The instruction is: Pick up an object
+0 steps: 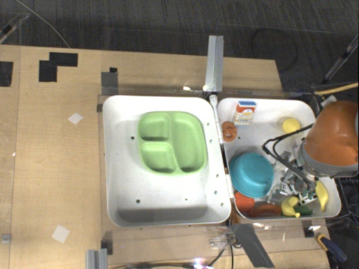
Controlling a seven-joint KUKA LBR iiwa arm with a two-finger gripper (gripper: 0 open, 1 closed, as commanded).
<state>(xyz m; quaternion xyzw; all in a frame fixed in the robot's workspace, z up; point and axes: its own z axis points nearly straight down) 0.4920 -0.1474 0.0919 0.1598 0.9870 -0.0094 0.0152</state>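
Table [50,167]: light wood, carrying two shallow white bins side by side.
Left bin [120,206]: holds a green divided tray [171,142], lying flat near its middle.
Right bin [263,106]: crowded with small items.
Blue bowl [251,174]: left-centre of the right bin, upright.
Small carton [245,112]: far-left part of the right bin.
Brown round item [228,130]: just near of the carton, by the dividing wall.
Yellow item [290,125]: far right of the right bin.
Red and orange items [255,206]: near edge, just beside the bowl.
Banana [321,196]: near-right corner.
Arm [335,142]: enters from the right, orange band over the right bin.
Tool [290,185]: low among the near-right items, right of the bowl; whether released or clenched, cannot tell.
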